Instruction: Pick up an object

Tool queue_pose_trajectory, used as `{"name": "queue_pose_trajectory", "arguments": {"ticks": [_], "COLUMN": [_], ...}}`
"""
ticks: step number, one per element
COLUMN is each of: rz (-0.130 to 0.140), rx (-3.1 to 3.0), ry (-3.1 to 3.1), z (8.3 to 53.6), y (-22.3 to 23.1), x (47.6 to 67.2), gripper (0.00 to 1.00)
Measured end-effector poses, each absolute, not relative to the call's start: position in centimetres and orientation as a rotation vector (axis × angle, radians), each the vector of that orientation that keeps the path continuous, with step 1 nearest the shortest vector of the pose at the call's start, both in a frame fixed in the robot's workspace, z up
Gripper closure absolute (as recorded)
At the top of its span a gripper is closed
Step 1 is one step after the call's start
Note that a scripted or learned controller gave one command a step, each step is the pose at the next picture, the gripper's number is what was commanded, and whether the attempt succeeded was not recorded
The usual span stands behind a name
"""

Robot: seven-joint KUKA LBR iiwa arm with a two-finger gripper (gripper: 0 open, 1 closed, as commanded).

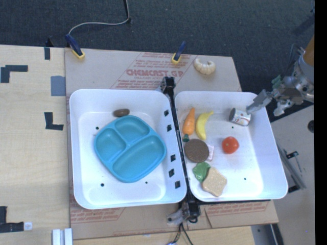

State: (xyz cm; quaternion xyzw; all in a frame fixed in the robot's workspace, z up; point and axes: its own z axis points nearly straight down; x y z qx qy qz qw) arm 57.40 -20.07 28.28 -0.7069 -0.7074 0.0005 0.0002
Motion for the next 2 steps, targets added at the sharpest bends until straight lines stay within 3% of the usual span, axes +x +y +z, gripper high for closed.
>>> {"name": "queue_pose_trajectory", "arguments": {"ticks": [1, 2], "rz": [0.003, -0.001], "rx": [-2.218, -2.223], "ry": [-2.219, -2.223], "z": [15.5, 8.7], "y": [-19.5, -17.8], "x": [54.6, 54.8], "gripper": [0.0, 0.0]}}
